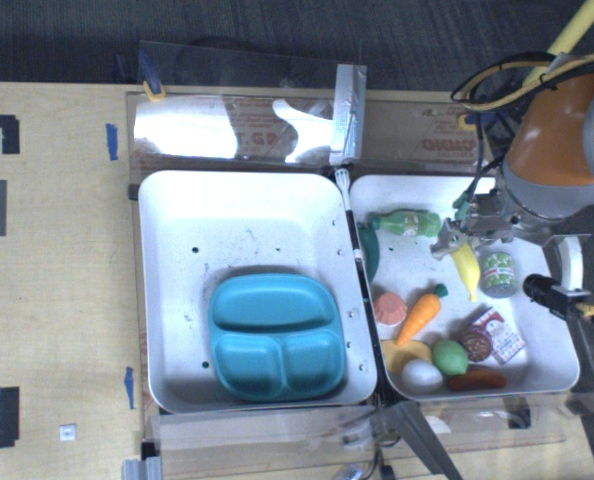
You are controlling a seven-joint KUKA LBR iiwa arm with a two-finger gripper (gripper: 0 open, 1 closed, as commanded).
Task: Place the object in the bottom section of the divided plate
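Camera view, from above at a slant: we see the gripper (455,236) low over the upper part of the right bin (567,368), hanging from the grey arm (557,128) with its orange band that reaches in from the right. A yellow banana (466,269) sits right at the fingertips, its upper end touching or just under them; we cannot tell whether the fingers are spread or closed, nor whether the banana is actually between them.

Just right of the gripper and the banana stands a small green-lidded jar (498,273). Up and to the left of the gripper lies a green bottle (407,224) on its side. Below and left of it we find a pink round slice (390,308) and an orange carrot (421,314) tilted beside it. Further below sit a white egg (422,373), a green round fruit (450,356), a red sausage-like piece (474,379) and a small red-and-white packet (495,334).

Well to the left of the gripper, in the left bin (177,208), rests the blue divided plate (275,336). Its one wide section faces away from us and its two smaller sections lie nearer the bottom edge of the picture. The plate is well apart from the banana and the gripper, across the wall between the bins.
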